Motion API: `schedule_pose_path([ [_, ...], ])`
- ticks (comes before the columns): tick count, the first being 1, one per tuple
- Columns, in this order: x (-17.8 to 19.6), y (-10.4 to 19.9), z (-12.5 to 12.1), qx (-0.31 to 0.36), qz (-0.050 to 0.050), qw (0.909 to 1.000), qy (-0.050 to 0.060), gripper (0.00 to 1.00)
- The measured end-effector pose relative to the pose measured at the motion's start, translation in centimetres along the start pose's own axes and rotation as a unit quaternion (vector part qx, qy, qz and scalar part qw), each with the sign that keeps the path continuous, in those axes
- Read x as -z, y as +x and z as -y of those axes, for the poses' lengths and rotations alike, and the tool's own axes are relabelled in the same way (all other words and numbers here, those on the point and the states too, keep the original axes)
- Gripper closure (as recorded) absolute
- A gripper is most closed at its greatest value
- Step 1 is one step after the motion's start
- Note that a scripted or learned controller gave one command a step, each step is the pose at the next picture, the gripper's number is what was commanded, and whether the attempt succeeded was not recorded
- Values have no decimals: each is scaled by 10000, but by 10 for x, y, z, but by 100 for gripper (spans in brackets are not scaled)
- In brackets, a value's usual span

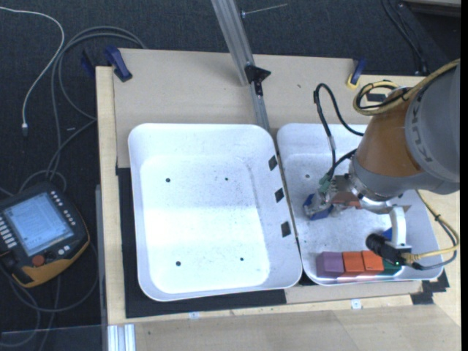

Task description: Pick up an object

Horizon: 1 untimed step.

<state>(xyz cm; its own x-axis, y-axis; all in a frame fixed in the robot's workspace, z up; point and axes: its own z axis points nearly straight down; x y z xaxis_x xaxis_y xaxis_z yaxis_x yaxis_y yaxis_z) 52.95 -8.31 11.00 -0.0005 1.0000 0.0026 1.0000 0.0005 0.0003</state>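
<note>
Grey arm had your gripper (327,198) low in the right bin (292,148), right at a small blue object (316,209); grip state unreadable. Looked like grasp stage. Confirm hold before lifting. Purple block (330,262), orange block (354,262) sat near front rim.

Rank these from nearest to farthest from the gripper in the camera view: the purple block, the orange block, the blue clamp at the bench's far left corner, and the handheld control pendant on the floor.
The gripper sits in the right bin.
1. Purple block, just below it at the right bin's near edge.
2. Orange block, beside the purple one, slightly farther right.
3. Blue clamp, at the bench's far left corner.
4. Handheld control pendant, on the floor left of the bench.
</note>
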Motion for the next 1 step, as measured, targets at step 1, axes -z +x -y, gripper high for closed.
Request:
schedule_pose_path([
  [1, 94, 61, 41, 32, 0, 10000, -28, 100],
])
